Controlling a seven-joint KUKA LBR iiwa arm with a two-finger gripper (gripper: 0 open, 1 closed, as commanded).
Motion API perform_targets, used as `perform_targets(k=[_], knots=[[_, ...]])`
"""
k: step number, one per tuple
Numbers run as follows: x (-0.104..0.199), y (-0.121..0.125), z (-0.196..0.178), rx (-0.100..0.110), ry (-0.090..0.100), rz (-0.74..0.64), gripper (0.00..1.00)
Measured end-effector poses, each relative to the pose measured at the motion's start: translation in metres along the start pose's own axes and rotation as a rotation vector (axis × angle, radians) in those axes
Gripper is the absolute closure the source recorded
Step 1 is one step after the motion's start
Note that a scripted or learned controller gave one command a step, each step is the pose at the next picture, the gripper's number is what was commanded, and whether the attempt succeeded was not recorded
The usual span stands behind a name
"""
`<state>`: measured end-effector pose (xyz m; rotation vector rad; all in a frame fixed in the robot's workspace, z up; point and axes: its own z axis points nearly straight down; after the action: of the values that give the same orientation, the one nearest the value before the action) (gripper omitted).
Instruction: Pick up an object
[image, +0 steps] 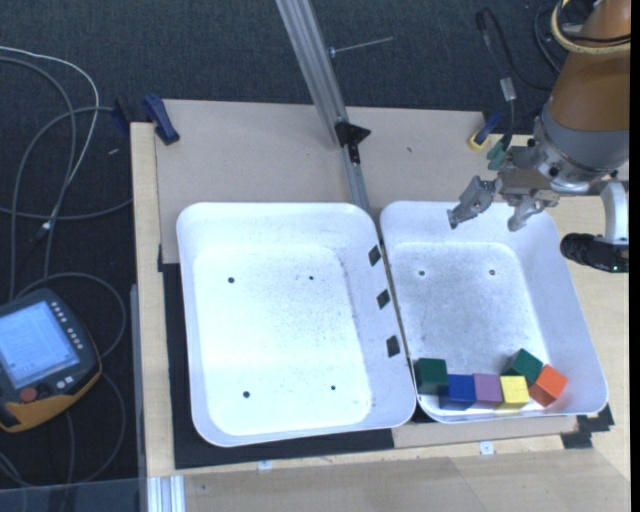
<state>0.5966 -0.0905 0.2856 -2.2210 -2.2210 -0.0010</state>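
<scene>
Firstly, the left bin (280, 320) and the right bin (480, 300) lie side by side on the bench (250, 150); the arm (590, 100) hangs over the right bin's far edge; its gripper (496, 208) has the fingers spread wide, holding nothing; along the right bin's near wall sit touching blocks: dark green (431, 374), blue (461, 389), purple (487, 387), yellow (513, 390), green (526, 364), orange (548, 384).

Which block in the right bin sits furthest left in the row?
The dark green block, at the row's left end beside the blue block, nearest the divider between the bins.
</scene>
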Motion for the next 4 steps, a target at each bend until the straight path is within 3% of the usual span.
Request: perform_targets(k=[1,2,3,4], knots=[[0.008,0.017,-0.023,-0.005,-0.001,-0.003,0.00],[-0.059,-0.002,0.068,0.010,0.000,0.005,0.00],[0.031,0.022,0.056,-0.003,0.003,-0.010,0.00],[-0.080,-0.012,0.105,0.006,-0.002,0.008,0.00]])
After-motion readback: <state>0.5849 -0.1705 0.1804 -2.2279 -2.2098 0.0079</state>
